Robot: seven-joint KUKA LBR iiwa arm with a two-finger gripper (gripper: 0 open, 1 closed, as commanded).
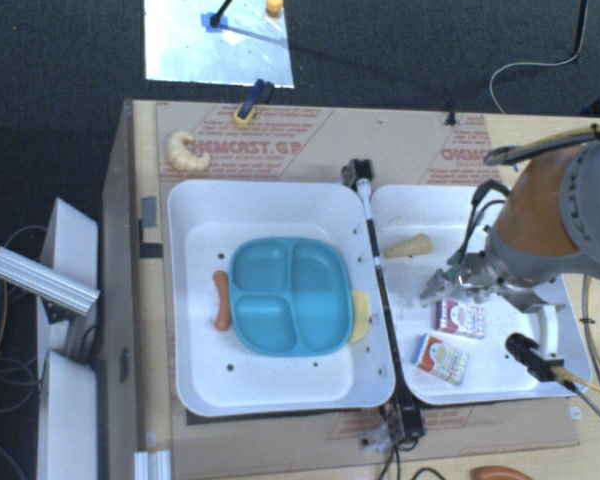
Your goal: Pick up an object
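At the near edge of the right-hand shallow white bin (580, 353) lies a small white carton with red, blue and yellow print (441, 357), flat on the bin floor. Just beyond it sits a second small carton, purple and white (461, 318), close to the first but apart from it. The grey two-finger gripper (442, 283) hangs just left of and above the purple carton, touching or nearly touching its far-left corner; whether its tips are spread or closed cannot be told, and nothing shows between them. The grey arm with its orange band (540, 208) comes in from the right over this bin. Farther back, a pale tan wedge-shaped piece (407, 246) lies near the divider.

In the left white bin (195, 228), a blue sectioned plastic plate (288, 296) rests in the middle, with an orange-brown sausage-shaped toy (221, 300) just left of it and a yellow piece (360, 315) tucked against its right rim.
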